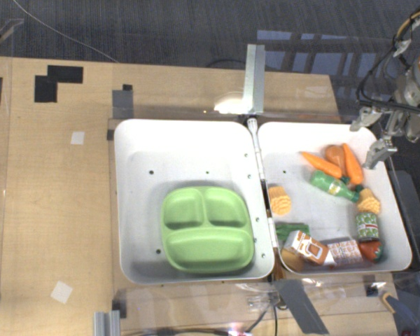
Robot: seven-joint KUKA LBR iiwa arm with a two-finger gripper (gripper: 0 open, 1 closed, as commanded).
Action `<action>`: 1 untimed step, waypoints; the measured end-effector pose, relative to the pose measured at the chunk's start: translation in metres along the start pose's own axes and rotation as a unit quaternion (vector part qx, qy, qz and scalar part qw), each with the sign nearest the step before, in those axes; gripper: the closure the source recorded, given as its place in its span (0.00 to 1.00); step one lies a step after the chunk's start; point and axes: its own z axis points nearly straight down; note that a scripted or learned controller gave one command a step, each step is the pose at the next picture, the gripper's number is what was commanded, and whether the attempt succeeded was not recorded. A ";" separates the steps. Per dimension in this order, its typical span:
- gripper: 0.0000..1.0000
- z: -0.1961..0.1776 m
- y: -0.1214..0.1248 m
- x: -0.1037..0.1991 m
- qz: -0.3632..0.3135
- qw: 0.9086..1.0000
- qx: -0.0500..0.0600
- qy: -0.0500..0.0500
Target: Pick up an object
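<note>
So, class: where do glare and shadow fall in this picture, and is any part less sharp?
Camera view: a bright glare patch sits on the bench just behind the left bin; the green tray casts a soft shadow toward its left; the gripper at the right bin looks slightly blurred.

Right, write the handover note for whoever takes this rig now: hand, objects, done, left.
Hand: at the upper right corner of the right bin, above its rim, nothing visible between its fingers.
Objects: all in the right bin. Two carrots and a green bottle lie nearest the hand; a corn piece sits by the divider; cartons and a can crowd the near edge.
Left bin: a green divided plate.
Done: nothing picked yet.
Left: descend, grasp one object, lift. The carrots look closest.
</note>
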 end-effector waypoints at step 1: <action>0.00 0.158 0.021 -0.012 -0.059 0.998 -0.003 0.007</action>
